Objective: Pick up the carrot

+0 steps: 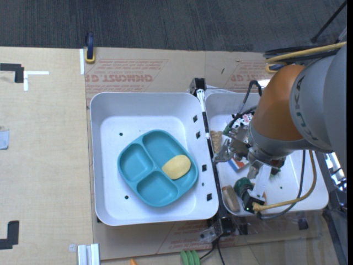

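left bin [99, 148]: teal divided plate [157, 167] carrying a yellow lump [176, 167]. right bin [314, 200]: small mixed items under the arm [292, 106] (carrot not made out). end effector hidden, state unreadable. cardboard [127, 72] on desk: mirrored print, illegible.

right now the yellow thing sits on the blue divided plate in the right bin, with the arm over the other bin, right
Not quite. The camera view shows the yellow thing on the blue divided plate in the left bin, not the right one. The arm is over the right bin.
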### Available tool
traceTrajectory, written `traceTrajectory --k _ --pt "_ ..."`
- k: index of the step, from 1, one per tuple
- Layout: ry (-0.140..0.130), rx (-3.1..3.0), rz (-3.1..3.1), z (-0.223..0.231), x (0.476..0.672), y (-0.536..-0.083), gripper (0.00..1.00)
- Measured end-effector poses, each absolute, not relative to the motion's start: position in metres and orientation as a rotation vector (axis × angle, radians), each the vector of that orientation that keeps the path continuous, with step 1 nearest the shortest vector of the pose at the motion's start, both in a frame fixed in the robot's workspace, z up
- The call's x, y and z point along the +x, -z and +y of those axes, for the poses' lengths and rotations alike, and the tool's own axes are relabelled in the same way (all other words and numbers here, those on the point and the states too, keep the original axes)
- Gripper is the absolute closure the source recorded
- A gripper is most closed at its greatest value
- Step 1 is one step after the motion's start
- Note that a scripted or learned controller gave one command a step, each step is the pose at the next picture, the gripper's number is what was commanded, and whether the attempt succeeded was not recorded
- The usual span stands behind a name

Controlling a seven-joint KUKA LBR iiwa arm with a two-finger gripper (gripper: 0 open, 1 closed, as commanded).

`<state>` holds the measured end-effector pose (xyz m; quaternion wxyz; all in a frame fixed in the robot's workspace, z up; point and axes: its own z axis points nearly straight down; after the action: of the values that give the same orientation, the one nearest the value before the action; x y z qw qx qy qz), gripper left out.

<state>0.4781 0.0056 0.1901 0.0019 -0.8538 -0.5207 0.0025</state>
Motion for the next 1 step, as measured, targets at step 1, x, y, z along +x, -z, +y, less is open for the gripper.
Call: traceTrajectory --k 1 --pt "-0.008 -2.747 -1.521 0.0584 0.4776 -0.1903 0.00"
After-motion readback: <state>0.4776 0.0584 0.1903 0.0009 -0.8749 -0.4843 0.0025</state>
